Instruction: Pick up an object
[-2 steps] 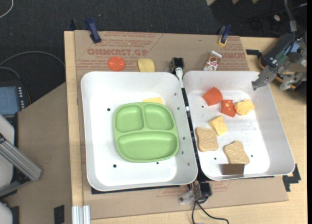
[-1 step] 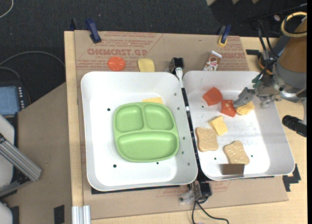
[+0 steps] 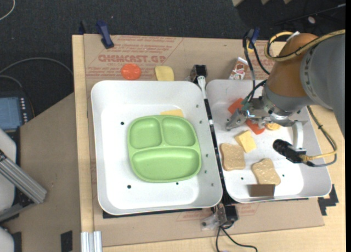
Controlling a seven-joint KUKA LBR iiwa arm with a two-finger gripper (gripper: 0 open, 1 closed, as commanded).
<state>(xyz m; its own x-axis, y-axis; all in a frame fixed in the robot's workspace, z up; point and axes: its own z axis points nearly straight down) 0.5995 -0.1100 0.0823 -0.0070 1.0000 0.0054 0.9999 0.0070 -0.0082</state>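
Observation:
My gripper [image 3: 243, 116] is low in the right bin [image 3: 312, 188], near its back left part. It hangs over a red piece [image 3: 236, 105] and beside an orange piece [image 3: 257, 128]. A yellow cheese wedge [image 3: 246, 141] lies just in front of it. Two toast slices [image 3: 233, 156] [image 3: 266, 172] and a brown block [image 3: 260, 190] lie nearer the front rim. Whether anything sits in the gripper is hidden by its body.
The left bin [image 3: 109, 103] holds a green divided plate [image 3: 163, 148] with a pale yellow piece [image 3: 173, 113] behind it. On the bench behind the bins lie an orange round thing [image 3: 130, 72], a yellow item [image 3: 164, 73], a small packet [image 3: 239, 69] and a blue clip [image 3: 104, 34].

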